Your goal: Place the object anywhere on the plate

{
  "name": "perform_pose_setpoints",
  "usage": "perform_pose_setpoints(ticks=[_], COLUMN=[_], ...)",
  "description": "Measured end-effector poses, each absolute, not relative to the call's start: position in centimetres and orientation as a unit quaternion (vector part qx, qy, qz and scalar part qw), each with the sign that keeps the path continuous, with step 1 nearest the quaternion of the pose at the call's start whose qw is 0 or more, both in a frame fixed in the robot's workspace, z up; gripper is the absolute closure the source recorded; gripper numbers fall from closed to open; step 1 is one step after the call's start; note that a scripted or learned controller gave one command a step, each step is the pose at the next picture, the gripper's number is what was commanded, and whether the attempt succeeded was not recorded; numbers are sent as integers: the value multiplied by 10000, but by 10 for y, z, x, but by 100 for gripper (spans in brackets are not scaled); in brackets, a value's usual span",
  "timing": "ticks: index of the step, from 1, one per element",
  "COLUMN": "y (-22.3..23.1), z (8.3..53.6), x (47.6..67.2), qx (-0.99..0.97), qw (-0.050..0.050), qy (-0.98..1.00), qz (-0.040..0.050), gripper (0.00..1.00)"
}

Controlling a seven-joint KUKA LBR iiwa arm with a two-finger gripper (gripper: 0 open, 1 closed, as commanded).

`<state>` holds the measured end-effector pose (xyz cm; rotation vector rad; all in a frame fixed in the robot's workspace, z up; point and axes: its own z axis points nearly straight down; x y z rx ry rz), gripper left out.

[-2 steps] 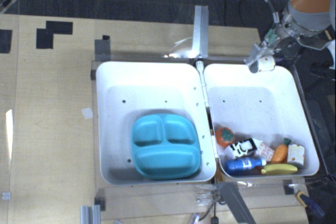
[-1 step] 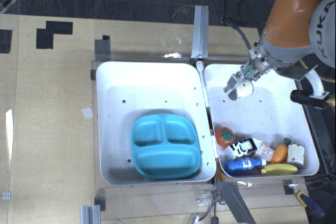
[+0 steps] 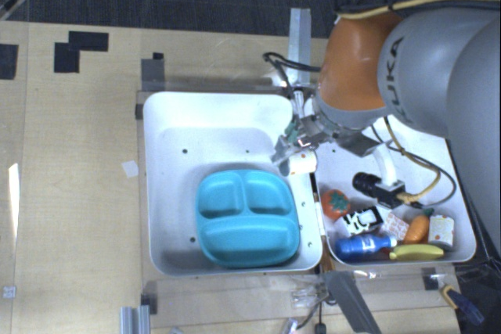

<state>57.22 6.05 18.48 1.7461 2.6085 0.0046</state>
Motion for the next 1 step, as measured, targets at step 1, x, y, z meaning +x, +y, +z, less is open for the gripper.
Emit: perform_pose_setpoints(ticks=[1], y=[104], z=[185], x=[617], qx=[5980], qw=[11], qy=[8015], qz=[15], gripper=[100])
